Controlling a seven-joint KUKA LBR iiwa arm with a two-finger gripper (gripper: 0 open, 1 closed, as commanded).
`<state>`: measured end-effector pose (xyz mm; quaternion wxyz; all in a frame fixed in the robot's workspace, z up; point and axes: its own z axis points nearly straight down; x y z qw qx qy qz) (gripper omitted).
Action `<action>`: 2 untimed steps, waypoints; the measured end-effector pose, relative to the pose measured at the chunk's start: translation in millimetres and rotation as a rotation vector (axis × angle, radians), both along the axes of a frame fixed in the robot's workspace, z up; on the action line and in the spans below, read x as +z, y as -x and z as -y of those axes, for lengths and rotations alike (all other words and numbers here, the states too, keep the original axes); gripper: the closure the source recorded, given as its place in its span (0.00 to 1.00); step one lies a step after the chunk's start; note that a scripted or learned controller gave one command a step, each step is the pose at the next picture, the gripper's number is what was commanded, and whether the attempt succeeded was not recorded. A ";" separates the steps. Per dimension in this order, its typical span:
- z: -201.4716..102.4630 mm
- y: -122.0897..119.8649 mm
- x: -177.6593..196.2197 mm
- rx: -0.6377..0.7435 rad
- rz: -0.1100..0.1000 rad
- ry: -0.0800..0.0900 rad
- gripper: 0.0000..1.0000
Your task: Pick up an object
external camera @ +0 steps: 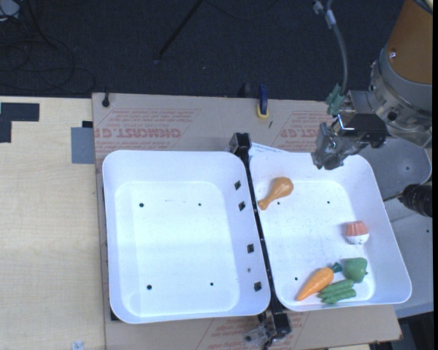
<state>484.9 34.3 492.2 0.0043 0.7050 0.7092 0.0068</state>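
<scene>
The task looked barely begun: the gripper [328, 155] hung over the right bin's [383, 195] far edge, its grip impossible to judge, the drumstick [277, 192] lying loose nearby.

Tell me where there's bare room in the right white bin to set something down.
The right white bin is bare mid-floor, between the tan toy drumstick and the small red-and-white toy. Crowded: near-right corner, with orange toy carrot, green toy pepper, green pods.
</scene>
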 end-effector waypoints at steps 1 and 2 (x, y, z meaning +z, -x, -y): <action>-66.4 -31.4 47.8 0.001 -0.013 0.002 1.00; -127.3 -37.0 44.2 0.001 -0.020 0.004 1.00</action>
